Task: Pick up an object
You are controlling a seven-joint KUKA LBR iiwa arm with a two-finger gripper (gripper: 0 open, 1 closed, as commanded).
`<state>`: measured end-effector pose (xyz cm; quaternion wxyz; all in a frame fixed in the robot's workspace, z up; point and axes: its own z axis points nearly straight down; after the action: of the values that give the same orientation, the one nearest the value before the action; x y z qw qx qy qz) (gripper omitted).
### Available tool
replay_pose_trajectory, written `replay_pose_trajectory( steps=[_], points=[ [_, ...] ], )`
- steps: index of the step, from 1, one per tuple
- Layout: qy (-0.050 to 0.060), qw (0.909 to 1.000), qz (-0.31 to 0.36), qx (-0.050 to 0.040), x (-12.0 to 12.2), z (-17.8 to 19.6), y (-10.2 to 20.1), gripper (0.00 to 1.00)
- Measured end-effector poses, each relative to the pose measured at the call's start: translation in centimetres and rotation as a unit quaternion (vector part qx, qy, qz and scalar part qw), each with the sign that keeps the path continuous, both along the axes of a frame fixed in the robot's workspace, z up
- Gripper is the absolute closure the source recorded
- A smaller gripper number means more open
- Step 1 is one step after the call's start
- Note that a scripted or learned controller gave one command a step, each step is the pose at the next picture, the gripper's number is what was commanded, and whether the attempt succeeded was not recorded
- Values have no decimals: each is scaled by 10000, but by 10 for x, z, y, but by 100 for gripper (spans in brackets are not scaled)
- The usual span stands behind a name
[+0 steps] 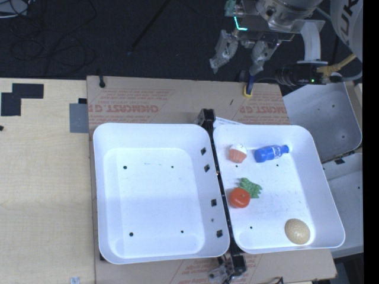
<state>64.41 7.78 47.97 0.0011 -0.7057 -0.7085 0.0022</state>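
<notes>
nearest lies a beige ball [297, 231] in the right bin [331, 218], beside a tomato [240, 197] and blue bottle [270, 152]. gripper [240, 55] hangs high behind the bins, jaws spread, holding nothing; the approach step seems in hand, so next it must descend over one object.

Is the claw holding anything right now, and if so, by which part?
Nothing is held. The claw hangs open above the bench, well clear of the bins.
</notes>
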Motion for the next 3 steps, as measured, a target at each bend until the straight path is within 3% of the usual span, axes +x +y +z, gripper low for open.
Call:
replay_pose_trajectory(
  steps=[1,2,3],
  points=[
    [70,10000,11,1,-40,-119,68,0],
    [19,10000,-3,-6,-37,-103,65,100],
    [23,10000,-6,-7,-37,-104,65,0]
  ],
)
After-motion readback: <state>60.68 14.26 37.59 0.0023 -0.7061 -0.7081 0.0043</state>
